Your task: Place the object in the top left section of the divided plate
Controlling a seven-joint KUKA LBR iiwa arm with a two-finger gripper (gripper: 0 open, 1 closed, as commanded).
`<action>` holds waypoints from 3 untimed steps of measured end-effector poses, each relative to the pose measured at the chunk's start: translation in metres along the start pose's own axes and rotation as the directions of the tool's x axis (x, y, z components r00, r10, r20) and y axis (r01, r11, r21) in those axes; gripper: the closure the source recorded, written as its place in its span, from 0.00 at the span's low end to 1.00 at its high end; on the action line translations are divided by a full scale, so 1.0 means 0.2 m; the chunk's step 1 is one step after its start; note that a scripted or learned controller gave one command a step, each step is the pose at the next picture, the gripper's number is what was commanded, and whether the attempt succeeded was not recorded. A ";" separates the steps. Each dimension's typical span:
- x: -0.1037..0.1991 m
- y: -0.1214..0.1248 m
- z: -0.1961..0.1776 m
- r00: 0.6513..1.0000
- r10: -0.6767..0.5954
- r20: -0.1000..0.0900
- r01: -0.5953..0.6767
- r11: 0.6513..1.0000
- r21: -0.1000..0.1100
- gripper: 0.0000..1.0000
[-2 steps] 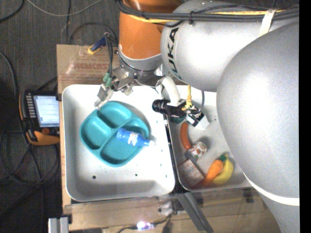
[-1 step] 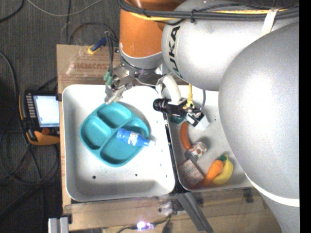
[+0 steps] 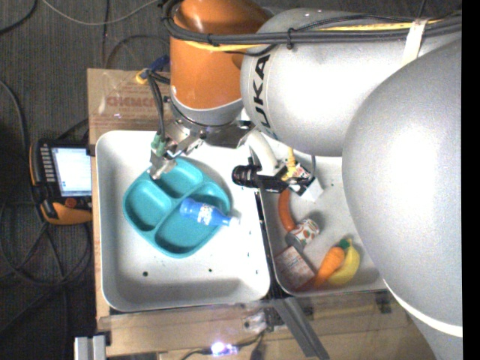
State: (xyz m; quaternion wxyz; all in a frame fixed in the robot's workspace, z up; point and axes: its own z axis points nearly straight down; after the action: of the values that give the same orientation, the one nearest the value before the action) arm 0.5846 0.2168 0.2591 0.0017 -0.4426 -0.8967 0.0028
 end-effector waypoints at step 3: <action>0.31 -0.32 -0.14 0.998 -0.060 0.000 0.060 0.998 -0.001 1.00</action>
State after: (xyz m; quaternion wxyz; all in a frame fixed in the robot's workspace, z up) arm 0.4967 0.2281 0.2883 0.0017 -0.4155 -0.9096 0.0025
